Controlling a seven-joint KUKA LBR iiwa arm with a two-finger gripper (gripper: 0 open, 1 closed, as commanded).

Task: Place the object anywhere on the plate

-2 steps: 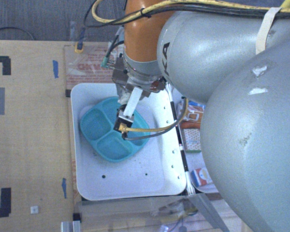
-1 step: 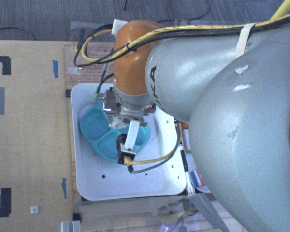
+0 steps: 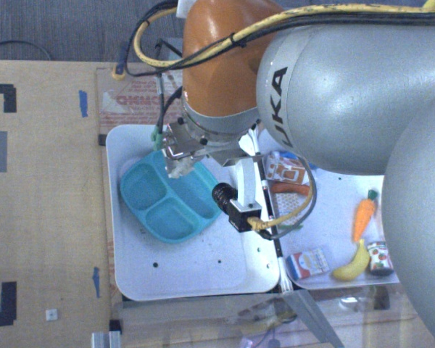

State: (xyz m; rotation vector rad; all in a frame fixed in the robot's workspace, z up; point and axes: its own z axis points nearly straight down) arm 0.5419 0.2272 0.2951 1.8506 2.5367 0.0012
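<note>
Teal divided plate (image 3: pixel 167 201) lies in the left bin (image 3: pixel 130 267), directly beneath your end effector (image 3: pixel 178 162); whether it grips anything, you cannot tell. Well right of it, a carrot (image 3: pixel 362 218) and banana (image 3: pixel 352 264) sit in the other bin.

Teal divided plate (image 3: pixel 163 201) glows at centre-left on the white bin (image 3: pixel 130 259). Lower right: orange carrot (image 3: pixel 361 220) with green top, yellow banana (image 3: pixel 353 264), a red, white and blue carton (image 3: pixel 309 263). Overhead, grey arm (image 3: pixel 348 85), orange band (image 3: pixel 221 46), yellow cable (image 3: pixel 304 13).
</note>
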